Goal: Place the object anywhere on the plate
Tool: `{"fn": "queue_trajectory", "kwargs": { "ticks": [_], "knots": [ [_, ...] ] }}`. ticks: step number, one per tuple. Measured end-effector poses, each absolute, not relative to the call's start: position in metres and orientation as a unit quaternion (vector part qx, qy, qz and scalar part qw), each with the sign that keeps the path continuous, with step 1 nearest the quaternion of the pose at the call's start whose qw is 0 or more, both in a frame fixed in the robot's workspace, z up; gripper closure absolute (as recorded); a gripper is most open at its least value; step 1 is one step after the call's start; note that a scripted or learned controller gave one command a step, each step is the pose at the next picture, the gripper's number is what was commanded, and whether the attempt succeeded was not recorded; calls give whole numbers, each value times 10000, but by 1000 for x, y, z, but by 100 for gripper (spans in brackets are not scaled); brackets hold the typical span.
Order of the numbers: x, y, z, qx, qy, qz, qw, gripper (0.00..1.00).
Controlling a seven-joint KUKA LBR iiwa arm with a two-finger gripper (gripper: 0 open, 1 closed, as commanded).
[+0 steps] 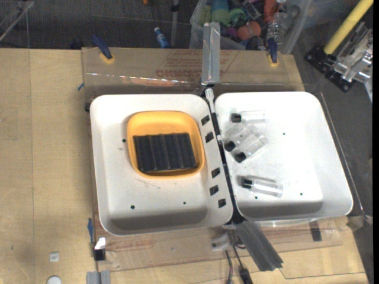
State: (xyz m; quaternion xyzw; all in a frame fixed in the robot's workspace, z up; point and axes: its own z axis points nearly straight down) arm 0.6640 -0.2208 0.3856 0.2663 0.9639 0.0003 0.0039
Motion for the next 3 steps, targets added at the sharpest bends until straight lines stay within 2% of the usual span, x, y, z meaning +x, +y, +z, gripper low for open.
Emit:
{"fn": "queue_trajectory", "kwargs": {
  "ticks": [1,2,3],
  "knots": [
    [660,-221,426,1872,9823,2,49,100],
    [654,-221,421,1547,9880,4,24,100],
    [662,-220,428,1097,9940,-2,49,100]
  ]
}}
